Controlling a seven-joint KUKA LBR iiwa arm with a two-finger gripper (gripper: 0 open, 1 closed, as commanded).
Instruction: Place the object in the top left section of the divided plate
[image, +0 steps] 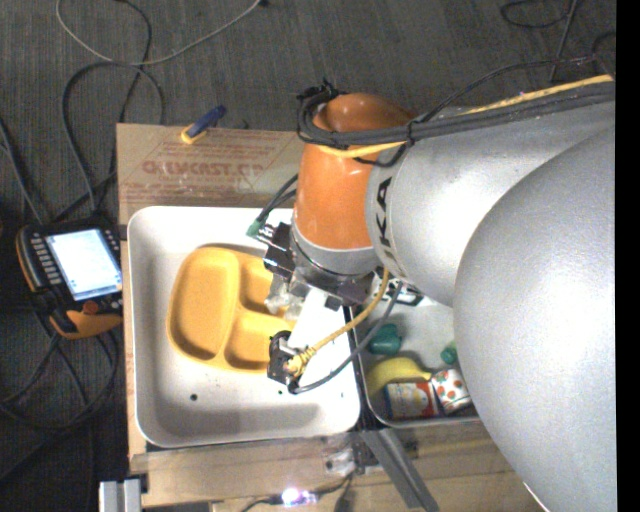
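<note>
While the gripper (283, 300) hung over the divided plate's (205, 300) right edge, its top left section lay toward ten o'clock. Grip state and the object's whereabouts could not be told.

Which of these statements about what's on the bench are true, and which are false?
1. The divided plate is yellow. True.
2. The plate lies in the right bin. False: it lies in the left bin.
3. A banana lies in the right bin. True.
4. The tool hangs over the right bin. False: it is over the plate's right edge.
5. A handheld screen sits left of the bins. True.
</note>
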